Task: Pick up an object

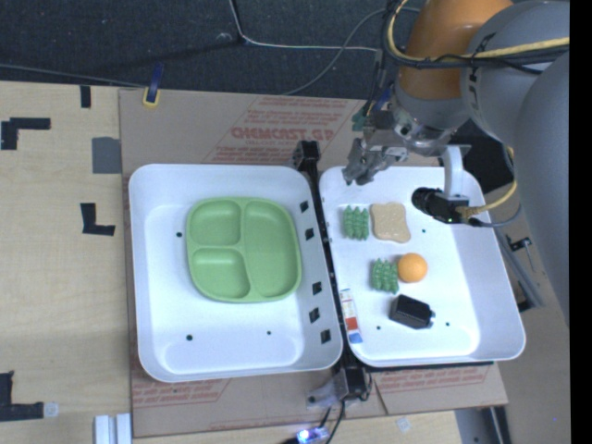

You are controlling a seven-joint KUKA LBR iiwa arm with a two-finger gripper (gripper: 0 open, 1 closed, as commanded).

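The right bin holds several small objects. A green ridged piece lies at its upper left, with a tan bread slice beside it. Lower down sit a second green piece, an orange ball touching it, and a black block. A thin red and white stick lies along the bin's left wall. My gripper hangs over the bin's upper left corner, just above the first green piece, with nothing visible between its fingers.
The left bin holds a green divided plate. A black divider with clips runs between the bins. The grey arm and orange band fill the upper right, with cables trailing behind.
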